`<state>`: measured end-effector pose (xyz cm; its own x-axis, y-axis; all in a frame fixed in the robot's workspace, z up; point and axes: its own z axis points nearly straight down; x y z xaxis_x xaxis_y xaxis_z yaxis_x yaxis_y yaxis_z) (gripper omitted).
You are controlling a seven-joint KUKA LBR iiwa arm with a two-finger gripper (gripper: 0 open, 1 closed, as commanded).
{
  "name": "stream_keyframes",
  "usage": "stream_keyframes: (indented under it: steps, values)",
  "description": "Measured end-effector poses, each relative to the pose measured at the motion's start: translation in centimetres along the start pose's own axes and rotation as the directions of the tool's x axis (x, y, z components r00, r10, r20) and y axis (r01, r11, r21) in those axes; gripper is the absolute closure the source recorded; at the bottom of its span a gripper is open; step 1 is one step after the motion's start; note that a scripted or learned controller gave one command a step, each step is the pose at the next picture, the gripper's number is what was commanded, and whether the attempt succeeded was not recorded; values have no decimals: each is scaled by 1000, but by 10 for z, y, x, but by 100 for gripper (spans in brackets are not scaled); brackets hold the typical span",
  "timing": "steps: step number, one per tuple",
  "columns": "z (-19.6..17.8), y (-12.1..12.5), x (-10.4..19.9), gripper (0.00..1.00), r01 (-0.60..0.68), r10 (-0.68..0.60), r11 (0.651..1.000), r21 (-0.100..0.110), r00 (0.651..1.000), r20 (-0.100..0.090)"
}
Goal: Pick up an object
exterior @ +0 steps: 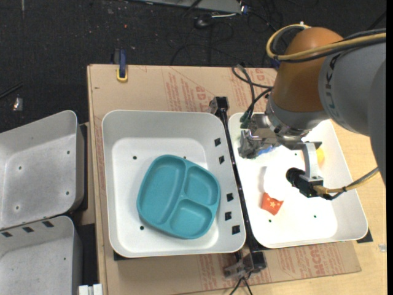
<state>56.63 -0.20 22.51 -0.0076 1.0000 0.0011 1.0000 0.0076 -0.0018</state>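
Your grey arm (307, 72) with its orange band reached in from the right, over the right bin (331, 226). Under it, the brown surface (172, 85) held two white bins side by side. You had a blue plate (178, 196) lying flat in the left bin (123, 128). Your pincer (250, 145) hung over the right bin's far left corner, and you could not tell if it was open or closed. A small red thing (271, 204) lay near that bin's middle, apart from the pincer.

Grey arm (359, 85): dark letters, partly visible, read "UK". Brown board (184, 82): red print along top and bottom edges, turned away from the camera, illegible. Small red piece (272, 204): yellow mark, unreadable.
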Motion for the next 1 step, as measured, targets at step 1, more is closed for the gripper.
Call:
stream_keyframes:
  steps: [1]
  values:
    - [6, 0, 51, 100, 1, -1, 1000, 0, 1000, 0]
